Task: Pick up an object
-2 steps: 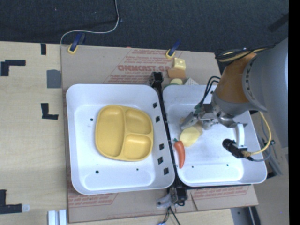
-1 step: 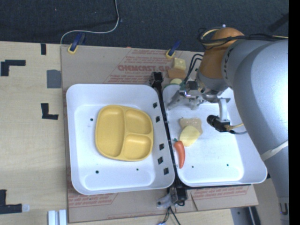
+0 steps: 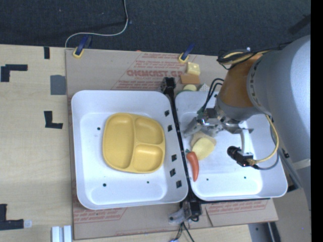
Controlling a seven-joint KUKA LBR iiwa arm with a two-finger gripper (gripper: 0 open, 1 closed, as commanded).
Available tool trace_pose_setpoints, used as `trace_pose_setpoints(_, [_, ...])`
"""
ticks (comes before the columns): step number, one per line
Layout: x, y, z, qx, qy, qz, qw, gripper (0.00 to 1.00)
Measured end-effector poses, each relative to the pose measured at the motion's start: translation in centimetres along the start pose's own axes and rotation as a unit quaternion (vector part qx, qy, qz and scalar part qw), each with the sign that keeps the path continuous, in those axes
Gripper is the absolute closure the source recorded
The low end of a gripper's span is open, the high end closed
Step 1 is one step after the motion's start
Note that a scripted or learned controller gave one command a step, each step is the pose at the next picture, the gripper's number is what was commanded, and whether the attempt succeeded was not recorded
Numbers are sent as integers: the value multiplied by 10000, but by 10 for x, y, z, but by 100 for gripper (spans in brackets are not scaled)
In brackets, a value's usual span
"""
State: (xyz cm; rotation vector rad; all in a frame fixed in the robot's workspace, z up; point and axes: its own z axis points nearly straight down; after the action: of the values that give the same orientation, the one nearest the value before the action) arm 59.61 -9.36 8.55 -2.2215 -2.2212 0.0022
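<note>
Glossy white bins [image 3: 121,198] — smooth yellow three-compartment plate [image 3: 133,142], tapered carrot [image 3: 193,165].

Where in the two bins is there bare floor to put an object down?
Left bin: bare strips around the yellow plate, widest in front. Right bin: bare front right part, beyond the carrot. Crowded near the divider, where the gripper meets the pale object.

The surface [image 3: 30,150] is pale wood with black tape marks [image 3: 14,72] and a grey patch [image 3: 58,84]. A printed cardboard sheet [image 3: 126,69] lies clamped over it. Dark carpet [image 3: 176,14] lies beyond, crossed by a white cable [image 3: 122,9].
</note>
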Motion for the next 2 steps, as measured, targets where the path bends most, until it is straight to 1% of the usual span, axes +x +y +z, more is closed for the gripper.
trace_pose_setpoints(1, [-1,-25,0,-21,-3,-6,10000,0])
trace_pose_setpoints(2, [-4,-19,0,1,10,-10,10000,0])
